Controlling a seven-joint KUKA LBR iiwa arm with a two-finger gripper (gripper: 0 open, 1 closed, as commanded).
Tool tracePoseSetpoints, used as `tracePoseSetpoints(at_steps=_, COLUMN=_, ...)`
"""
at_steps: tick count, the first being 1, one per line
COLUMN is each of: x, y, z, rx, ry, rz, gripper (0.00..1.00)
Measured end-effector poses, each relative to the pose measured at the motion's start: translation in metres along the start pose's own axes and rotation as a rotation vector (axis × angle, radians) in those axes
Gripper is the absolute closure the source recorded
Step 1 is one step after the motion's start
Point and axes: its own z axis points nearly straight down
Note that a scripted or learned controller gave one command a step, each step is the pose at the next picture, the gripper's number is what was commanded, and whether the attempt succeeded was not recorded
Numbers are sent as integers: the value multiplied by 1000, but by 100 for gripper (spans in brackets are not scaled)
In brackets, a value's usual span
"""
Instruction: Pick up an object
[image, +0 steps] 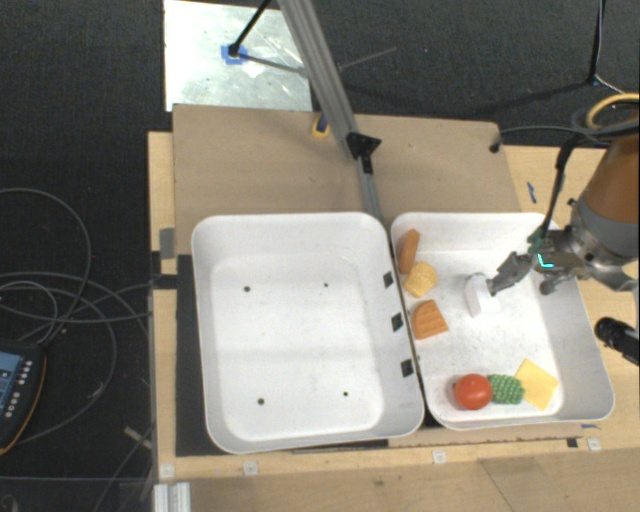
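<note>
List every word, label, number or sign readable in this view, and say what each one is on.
None can be read.
The handheld device at the left edge has a lit screen, too small and blurred to read.
The food pieces, such as the tomato and the cheese wedge, and both white bins carry no print.

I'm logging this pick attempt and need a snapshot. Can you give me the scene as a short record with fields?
gripper: gripper low over the right bin, beside a white object
hold: nothing visibly between the fingers
right bin, far side: orange sausage-shaped piece, yellow corn piece, orange wedge
right bin, near side: red tomato, green piece, yellow cheese wedge, touching in a row
left bin: white, shallow
</note>
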Motion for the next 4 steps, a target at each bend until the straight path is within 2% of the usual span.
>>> tracePoseSetpoints(at_steps=1, x=0, y=1, z=-2, rx=-4, ry=-1, rz=1, gripper=0)
tracePoseSetpoints(at_steps=2, x=0, y=5, z=40, rx=0, ry=-1, rz=4, gripper=0)
tracePoseSetpoints(at_steps=4, x=-3, y=-5, z=143, rx=0, ry=0, rz=4, gripper=0)
